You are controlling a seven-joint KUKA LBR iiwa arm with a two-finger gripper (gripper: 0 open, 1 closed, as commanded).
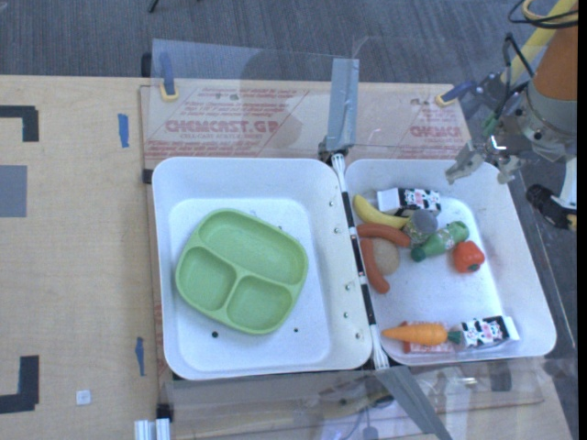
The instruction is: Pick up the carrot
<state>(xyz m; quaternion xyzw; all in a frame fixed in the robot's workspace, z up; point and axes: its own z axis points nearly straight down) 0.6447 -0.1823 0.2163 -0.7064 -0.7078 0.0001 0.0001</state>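
Nearest the front edge of the counter [64, 246], in the right bin [527, 282]: carrot [417, 335], lying flat along the front wall, leafy end touching a black-and-white carton [483, 332] toward the front right corner. Left bin [174, 209]: a green divided plate [241, 270], nothing on it. Further back in the right bin, a tight cluster: sausages [381, 246] by the dividing wall, banana [376, 214], a green bottle [438, 241], a red tomato [468, 257], a second carton [408, 197] at the back wall. Beyond the bin's back right corner, up high: pincer [481, 161], fingers spread apart, nothing between them, well apart from the carrot.

Likely trouble from here: long travel from back corner to front wall, so a small aiming error probably lands a finger on the bin wall or the rim. Carton pressed against the carrot's end; a grip set too far right could clamp both or nudge the carrot aside. Carrot round and tapered, apt to roll or squirt out if pinched off-centre.
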